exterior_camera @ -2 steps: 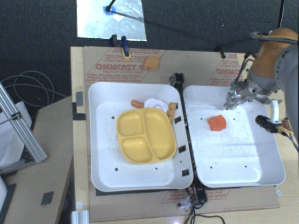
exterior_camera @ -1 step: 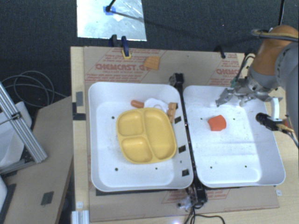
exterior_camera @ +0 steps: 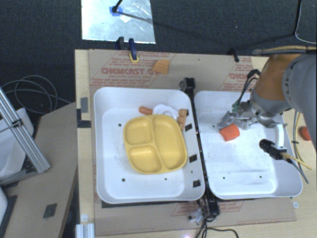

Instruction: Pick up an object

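In the right bin (exterior_camera: 247, 182) an orange block (exterior_camera: 230, 132) lies near the upper left part of the floor. My gripper (exterior_camera: 232, 121) hangs right over the block's upper edge, reaching in from the right, touching it or nearly so. The left bin (exterior_camera: 106, 148) holds a yellow divided plate (exterior_camera: 153, 144). Behind the plate lie a small orange sausage-shaped piece (exterior_camera: 145, 110), a white item (exterior_camera: 164, 110) and a brown piece (exterior_camera: 182, 117).
A tan block (exterior_camera: 161, 66) rests on the cardboard behind the bins, outside them. A blue and yellow clamp (exterior_camera: 132, 49) sits at the board's far edge, with a shiny metal sheet (exterior_camera: 118, 11) beyond it. The divider between the bins runs just left of my gripper.
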`<state>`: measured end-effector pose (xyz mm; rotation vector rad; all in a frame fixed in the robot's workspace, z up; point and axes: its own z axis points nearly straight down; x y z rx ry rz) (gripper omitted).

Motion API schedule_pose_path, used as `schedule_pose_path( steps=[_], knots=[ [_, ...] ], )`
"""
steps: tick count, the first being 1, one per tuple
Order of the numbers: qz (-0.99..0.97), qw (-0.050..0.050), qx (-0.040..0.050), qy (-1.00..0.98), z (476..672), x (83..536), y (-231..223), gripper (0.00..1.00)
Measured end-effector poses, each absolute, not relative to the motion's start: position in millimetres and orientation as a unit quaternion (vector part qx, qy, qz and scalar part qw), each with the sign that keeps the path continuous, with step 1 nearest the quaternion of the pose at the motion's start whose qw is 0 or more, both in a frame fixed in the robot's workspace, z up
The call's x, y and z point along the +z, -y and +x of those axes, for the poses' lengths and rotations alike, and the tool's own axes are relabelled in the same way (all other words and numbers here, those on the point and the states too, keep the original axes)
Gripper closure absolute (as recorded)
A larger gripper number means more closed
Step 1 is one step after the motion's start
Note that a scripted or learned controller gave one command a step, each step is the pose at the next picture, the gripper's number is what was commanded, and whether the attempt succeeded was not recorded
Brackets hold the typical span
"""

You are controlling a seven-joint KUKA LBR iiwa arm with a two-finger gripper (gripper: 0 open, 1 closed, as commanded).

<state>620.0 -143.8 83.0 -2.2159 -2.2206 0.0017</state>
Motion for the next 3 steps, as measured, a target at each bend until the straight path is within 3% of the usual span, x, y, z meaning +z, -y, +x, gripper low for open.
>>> schedule_pose_path(
  steps=[1,2,3],
  knots=[
    [-0.707,0.000,0.0003,0.707,596.4,84.4,132.9,0.00],
    [-0.707,-0.003,-0.0019,0.707,599.2,96.5,133.6,1.00],
    [-0.703,-0.003,-0.0045,0.711,614.4,190.6,46.6,1.00]
  ],
)
